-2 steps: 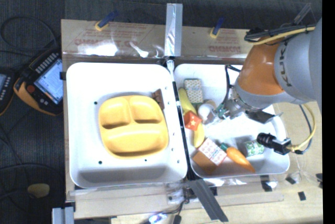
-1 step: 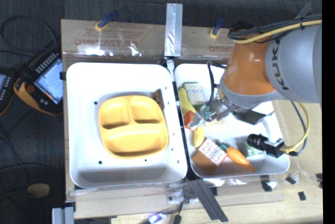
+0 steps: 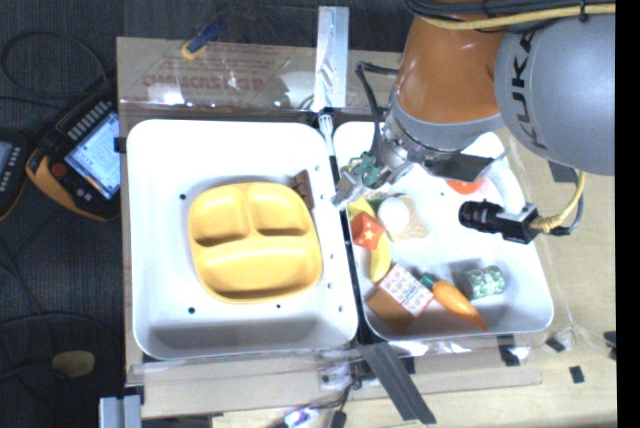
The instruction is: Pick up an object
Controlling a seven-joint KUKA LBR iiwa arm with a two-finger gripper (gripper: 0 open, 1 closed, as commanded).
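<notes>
My pincer (image 3: 362, 174) hangs over the top left corner of the right bin (image 3: 540, 311); if it is clenched I cannot tell; the carrot (image 3: 455, 299) lies near the bin's lower edge, long axis slanted, leaf end pointing up-left.

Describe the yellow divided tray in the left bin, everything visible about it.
The yellow tray is a rounded-corner rectangle that looks like smooth, slightly glossy plastic. Raised ridges split it into three compartments: two smaller ones along the far side and one wide one nearer the camera, all bare. It lies flat and upright on the floor of the left white bin, turned slightly askew to the bin's walls. A small brown object sits at its far right corner. The gripper is apart from it, over the right bin.
</notes>
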